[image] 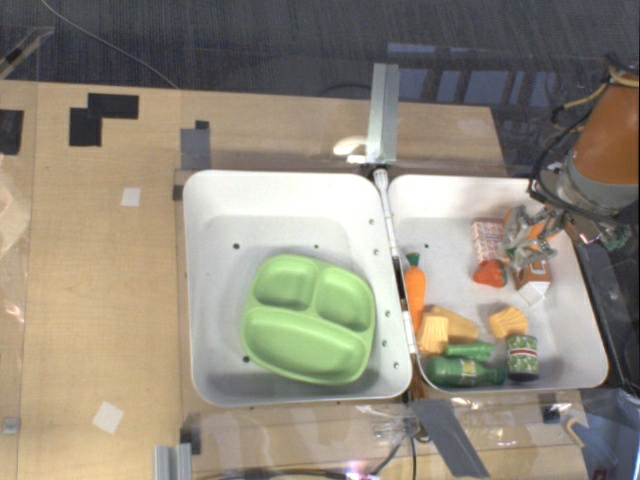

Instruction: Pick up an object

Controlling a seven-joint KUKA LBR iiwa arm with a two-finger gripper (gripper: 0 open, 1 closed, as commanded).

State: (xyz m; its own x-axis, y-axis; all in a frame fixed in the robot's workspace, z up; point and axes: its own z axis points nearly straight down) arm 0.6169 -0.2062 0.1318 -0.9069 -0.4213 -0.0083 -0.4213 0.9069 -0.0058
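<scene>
My gripper [523,245] hangs low in the right bin [440,203], at its far right part, below the orange wrist band. Its fingers point down among a small cluster: a red-and-white packet [487,237], a red tomato-like piece [489,274] and a small white box [533,289]. Whether anything sits between the fingers is hidden by the clutter. Nearer the front lie an orange carrot [414,290], yellow cheese wedges [441,328], a yellow block [508,321], a green bottle [466,371] and a small dark can [521,357].
The left bin [215,208] holds a green divided plate [310,318]. A metal post [383,108] stands at the back between the bins. Cables trail from the wrist at the right edge. Wooden bench surface stretches to the left.
</scene>
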